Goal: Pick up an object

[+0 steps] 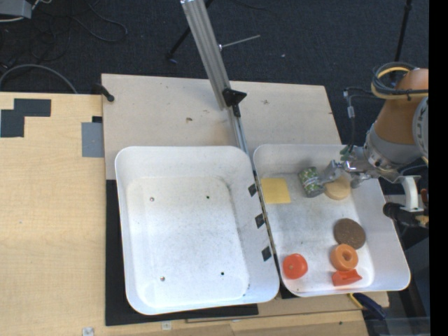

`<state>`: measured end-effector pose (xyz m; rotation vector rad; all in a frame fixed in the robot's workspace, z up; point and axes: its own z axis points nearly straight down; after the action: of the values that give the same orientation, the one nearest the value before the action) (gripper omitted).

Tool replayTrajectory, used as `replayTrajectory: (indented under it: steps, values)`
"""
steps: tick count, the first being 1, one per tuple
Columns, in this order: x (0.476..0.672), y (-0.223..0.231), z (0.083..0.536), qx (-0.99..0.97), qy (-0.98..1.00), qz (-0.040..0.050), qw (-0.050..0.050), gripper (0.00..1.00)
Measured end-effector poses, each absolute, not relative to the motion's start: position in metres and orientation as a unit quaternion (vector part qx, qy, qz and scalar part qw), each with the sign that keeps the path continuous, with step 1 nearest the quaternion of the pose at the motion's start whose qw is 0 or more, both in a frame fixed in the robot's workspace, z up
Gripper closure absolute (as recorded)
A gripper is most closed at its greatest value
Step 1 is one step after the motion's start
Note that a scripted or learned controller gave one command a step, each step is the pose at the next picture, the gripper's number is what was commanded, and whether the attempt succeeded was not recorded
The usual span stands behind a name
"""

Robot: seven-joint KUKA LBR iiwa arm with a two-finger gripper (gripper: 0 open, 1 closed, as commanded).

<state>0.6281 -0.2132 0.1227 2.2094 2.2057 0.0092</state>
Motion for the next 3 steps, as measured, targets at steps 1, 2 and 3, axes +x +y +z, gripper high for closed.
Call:
replayTrajectory:
  steps: [1,2,3]
  values:
    - [0.628,-0.213,0.131,0.708,0.707,0.0035,0.009,1.0]
    - [0.629,-0.213,0.174,0.707,0.707,0.0007,0.001,1.0]
    - [0.63,-0.214,0.228,0.707,0.708,0.001,0.002,1.0]
